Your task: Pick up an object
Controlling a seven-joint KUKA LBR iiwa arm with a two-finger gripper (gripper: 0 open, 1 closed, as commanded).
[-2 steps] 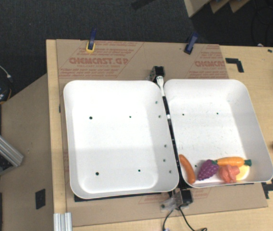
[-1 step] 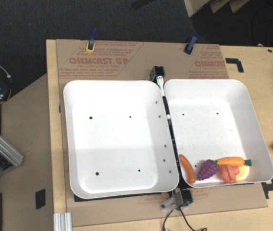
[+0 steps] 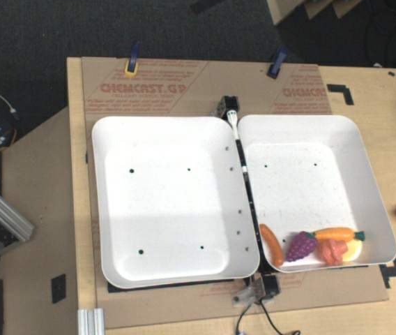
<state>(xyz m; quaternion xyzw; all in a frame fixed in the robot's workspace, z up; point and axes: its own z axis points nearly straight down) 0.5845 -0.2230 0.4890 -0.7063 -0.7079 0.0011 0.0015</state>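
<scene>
**Toy food bunched in one corner, nothing grasped**

Dark carpet surrounds your table (image 3: 184, 82), a brown board carrying two white bins side by side. Your left bin (image 3: 163, 194) offers nothing to pick. Your right bin (image 3: 309, 159) holds every candidate, crowded against its near wall: an orange sausage-shaped piece (image 3: 271, 245), a carrot (image 3: 337, 234), purple grapes (image 3: 300, 246), and a red piece (image 3: 330, 252) touching a pale yellow one (image 3: 351, 251). You cannot tell the gripper's state from this view. Aim for the sausage piece, which lies slightly apart at the cluster's left end; straddle its narrow width, and keep clear of the bin wall.
</scene>
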